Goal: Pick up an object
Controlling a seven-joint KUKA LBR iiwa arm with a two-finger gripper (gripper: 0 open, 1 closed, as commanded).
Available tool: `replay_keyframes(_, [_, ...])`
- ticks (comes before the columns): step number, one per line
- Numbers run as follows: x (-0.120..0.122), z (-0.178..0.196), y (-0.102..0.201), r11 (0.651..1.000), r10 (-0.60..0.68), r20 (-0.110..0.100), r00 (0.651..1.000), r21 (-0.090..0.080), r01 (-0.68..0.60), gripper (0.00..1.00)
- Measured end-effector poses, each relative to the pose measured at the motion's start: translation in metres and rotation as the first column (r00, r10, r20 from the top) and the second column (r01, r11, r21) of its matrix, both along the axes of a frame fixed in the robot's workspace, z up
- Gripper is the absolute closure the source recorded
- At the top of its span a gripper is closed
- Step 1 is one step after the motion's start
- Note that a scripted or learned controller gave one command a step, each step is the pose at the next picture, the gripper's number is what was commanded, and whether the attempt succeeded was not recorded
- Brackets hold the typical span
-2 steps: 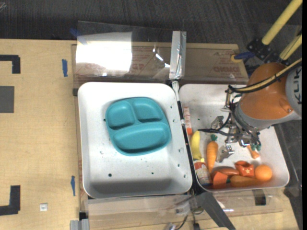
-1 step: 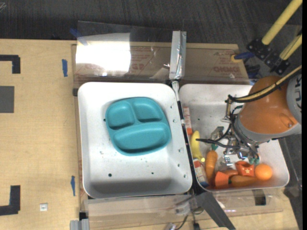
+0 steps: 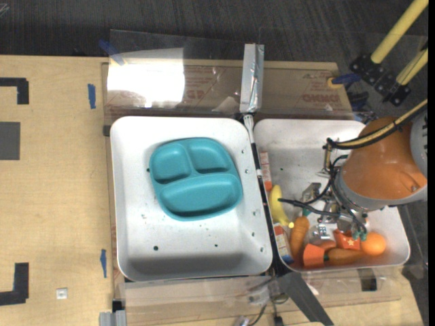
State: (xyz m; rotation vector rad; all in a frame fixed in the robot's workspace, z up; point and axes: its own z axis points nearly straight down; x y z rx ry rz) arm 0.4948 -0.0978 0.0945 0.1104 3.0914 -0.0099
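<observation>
The right bin (image 3: 299, 141) holds a pile of toy food along its near side: a yellow banana (image 3: 276, 206), an orange carrot (image 3: 298, 233), a red-orange piece (image 3: 314, 255) and a round orange (image 3: 374, 244). My gripper (image 3: 329, 224) reaches down into this pile from the right, under the orange wrist band (image 3: 380, 165). It hangs just right of the carrot and above the red-orange piece. Cables and metal parts hide its tips.
The left bin (image 3: 136, 243) carries a teal divided plate (image 3: 195, 177) at its middle. A metal divider (image 3: 251, 80) and clear plastic sheet stand behind the bins. Yellow poles (image 3: 401, 26) cross the top right corner. Wooden bench lies to the left.
</observation>
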Motion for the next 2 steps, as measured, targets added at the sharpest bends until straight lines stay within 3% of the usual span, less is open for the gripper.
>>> replay_keyframes(1, [0.055, 0.050, -0.068, 0.992, -0.130, -0.035, 0.991, 0.006, 0.130, 0.00])
replay_keyframes(2, [0.002, -0.002, -0.121, 0.972, -0.235, -0.033, 0.971, 0.012, 0.236, 0.00])
